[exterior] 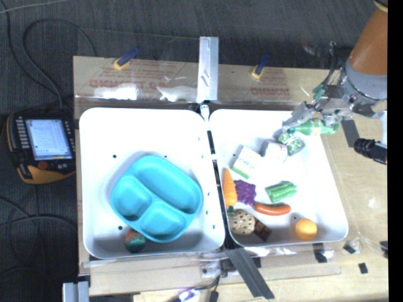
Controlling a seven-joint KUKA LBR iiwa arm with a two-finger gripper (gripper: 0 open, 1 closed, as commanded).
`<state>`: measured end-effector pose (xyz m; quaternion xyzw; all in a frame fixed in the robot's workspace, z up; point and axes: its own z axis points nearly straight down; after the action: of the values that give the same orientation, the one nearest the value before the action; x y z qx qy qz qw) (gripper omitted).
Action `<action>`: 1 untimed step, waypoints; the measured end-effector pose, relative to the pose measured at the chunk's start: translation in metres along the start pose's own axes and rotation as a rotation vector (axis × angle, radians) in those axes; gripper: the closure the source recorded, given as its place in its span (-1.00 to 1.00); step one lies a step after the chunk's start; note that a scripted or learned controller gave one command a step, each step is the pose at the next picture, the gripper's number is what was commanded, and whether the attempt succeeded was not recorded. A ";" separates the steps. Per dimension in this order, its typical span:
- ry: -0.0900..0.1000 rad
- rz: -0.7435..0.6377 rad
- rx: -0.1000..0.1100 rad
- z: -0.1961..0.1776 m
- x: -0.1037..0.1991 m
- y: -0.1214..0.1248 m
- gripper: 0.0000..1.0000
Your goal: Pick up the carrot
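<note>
- Carrot lies lengthwise against the left wall of the right bin, touching nothing but the purple grapes just to its right.
- Landmark is the carrot: cookie just below it, white-green carton just above-right, hot dog and orange further right.
- Gripper hangs well apart, up-right of the carrot, over a green-white packet; cannot tell its finger state.
- Blue divided tray sits left of the carrot, in the left bin.
</note>
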<state>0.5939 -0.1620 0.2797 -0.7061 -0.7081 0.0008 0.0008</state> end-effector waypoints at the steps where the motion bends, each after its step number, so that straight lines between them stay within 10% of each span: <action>1: 0.001 0.038 0.002 0.124 0.041 -0.048 -1.00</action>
<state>0.5454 -0.1216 0.1558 -0.7195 -0.6945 0.0010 0.0017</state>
